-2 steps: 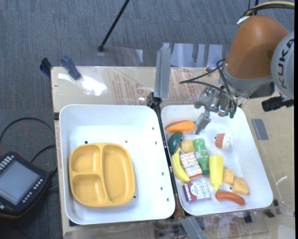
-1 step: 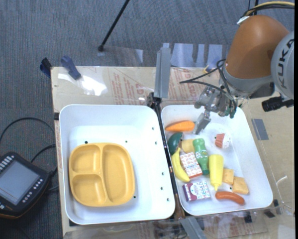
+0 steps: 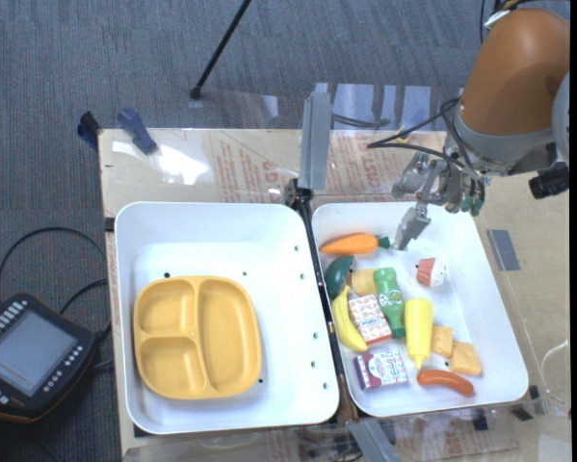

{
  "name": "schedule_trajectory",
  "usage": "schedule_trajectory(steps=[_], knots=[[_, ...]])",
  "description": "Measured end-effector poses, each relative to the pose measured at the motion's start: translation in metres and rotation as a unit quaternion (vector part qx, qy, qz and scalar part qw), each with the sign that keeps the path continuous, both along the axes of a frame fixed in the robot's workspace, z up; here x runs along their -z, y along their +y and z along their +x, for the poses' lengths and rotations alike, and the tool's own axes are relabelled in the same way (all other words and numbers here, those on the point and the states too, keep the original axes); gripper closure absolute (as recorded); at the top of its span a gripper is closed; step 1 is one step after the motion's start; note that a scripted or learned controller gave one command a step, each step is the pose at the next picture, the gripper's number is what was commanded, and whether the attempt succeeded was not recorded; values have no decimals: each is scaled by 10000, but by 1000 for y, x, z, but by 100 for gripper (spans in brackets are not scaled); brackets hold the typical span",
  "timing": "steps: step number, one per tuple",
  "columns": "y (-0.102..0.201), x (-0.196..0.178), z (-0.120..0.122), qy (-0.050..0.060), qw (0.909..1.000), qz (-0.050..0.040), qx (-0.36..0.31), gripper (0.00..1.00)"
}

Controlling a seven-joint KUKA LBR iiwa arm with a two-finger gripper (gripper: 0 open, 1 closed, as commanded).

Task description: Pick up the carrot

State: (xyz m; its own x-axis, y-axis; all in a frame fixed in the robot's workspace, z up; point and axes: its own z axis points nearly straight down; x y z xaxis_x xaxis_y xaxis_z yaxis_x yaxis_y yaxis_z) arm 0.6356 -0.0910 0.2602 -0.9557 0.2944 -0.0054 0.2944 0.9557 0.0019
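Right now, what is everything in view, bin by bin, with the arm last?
carrot: 1, orange, right bin's far left corner
banana: 1, yellow, right bin, left side
green bottle: 1, green, right bin, middle
yellow bottle: 1, yellow, right of the green bottle
sausage: 1, red-orange, right bin, near edge
small cartons: 2, white and red, beside the banana
divided plate: 1, yellow, left bin
bins: 2, white, side by side
pendant: 1, grey, floor at left
gripper: 1, grey, above the right bin, right of the carrot
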Motion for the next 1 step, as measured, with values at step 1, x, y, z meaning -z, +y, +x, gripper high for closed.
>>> schedule_trajectory(steps=[1], knots=[[12,-19,2,3,9968,1,-795,0]])
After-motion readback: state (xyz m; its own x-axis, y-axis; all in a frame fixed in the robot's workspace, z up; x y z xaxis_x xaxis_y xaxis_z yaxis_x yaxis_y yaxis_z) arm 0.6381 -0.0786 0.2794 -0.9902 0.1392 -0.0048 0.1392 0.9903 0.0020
